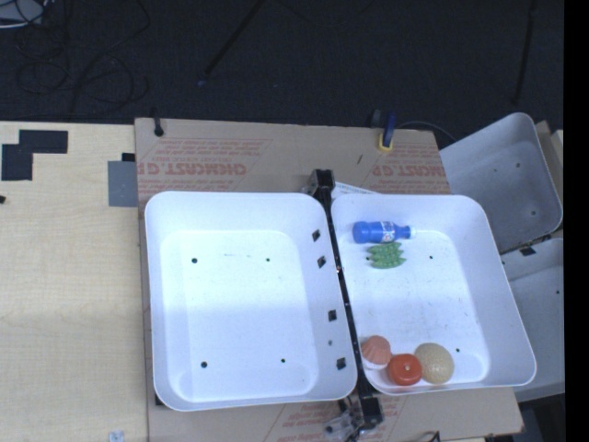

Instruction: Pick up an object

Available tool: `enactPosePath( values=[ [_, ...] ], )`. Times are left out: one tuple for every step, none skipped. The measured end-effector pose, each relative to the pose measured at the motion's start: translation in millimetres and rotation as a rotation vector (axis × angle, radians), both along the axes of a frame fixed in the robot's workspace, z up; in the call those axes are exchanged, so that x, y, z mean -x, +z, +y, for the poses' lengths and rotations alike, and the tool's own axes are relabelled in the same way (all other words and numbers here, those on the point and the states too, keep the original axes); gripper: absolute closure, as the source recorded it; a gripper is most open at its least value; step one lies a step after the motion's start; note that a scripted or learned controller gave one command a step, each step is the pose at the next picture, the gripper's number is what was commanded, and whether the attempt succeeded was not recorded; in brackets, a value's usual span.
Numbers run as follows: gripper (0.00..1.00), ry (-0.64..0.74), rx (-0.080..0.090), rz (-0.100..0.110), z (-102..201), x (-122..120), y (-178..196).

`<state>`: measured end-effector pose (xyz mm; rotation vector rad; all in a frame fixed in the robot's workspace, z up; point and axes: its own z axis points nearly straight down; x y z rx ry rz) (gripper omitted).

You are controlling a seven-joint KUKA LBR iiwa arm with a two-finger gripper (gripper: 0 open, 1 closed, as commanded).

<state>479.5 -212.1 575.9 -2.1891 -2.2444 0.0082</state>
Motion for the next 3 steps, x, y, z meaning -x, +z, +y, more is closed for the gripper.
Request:
enactPosePath(
  values=[
    [0.00, 0.000, 0.000, 0.001, 0.1, 0.1, -0.5],
    [1.00, 0.004, 0.000, 0.002, 0.5, -0.9, 9.5],
    [1.00, -0.015, 0.000, -0.002, -1.0, 3.7, -41.3]
  ],
)
